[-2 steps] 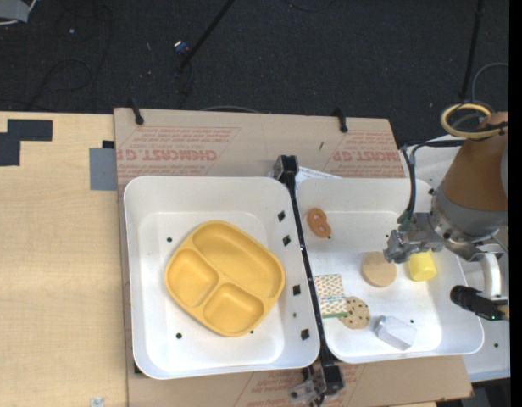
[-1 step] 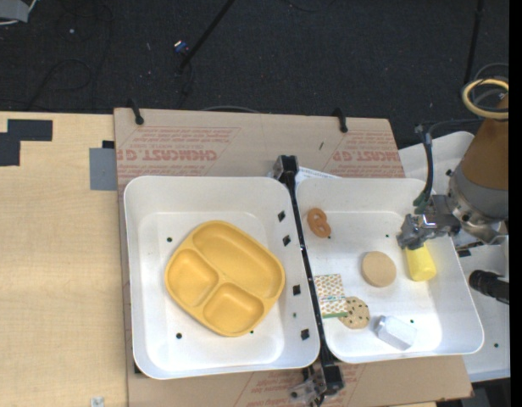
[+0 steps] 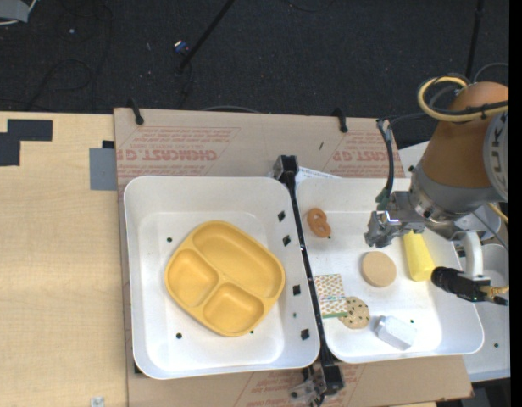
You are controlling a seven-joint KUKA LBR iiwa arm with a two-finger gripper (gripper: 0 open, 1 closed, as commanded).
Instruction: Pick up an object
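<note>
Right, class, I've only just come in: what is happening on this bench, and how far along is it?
A grey robot arm with an orange band reaches in from the right, its gripper over the right bin. Nothing shows between its fingers. Beneath and around it lie a tan round disc, a yellow block, a small pretzel-like piece, a spotted cookie, a patterned card and a pale wrapped item. The left bin holds a yellow divided plate, untouched.

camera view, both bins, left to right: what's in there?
yellow divided plate → pretzel → patterned packet → spotted cookie → tan round disc → clear wrapped piece → yellow cylinder. The gripper hangs over the right bin, above the disc.
</note>
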